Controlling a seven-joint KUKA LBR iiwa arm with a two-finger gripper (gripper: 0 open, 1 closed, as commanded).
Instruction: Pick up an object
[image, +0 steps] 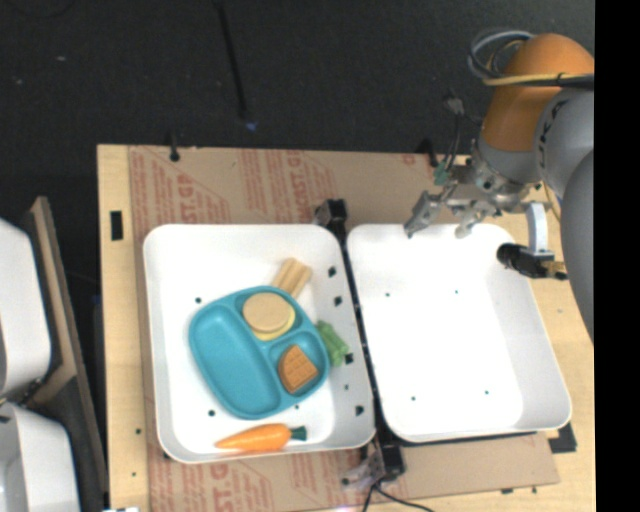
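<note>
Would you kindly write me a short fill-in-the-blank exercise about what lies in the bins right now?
1. The blue tray lies in the ____ bin.
2. The carrot lies near that bin's ____ edge.
3. The round cracker rests on the ____.
4. The gripper hovers over the far edge of the ____ bin.

Missing words: left; near; tray; right

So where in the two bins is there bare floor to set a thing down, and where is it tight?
The right bin offers bare floor from wall to wall; the gripper hangs over its far rim. In the left bin the blue tray fills the middle, with the carrot along the near wall. Bare strips remain along its far wall and left wall.
</note>
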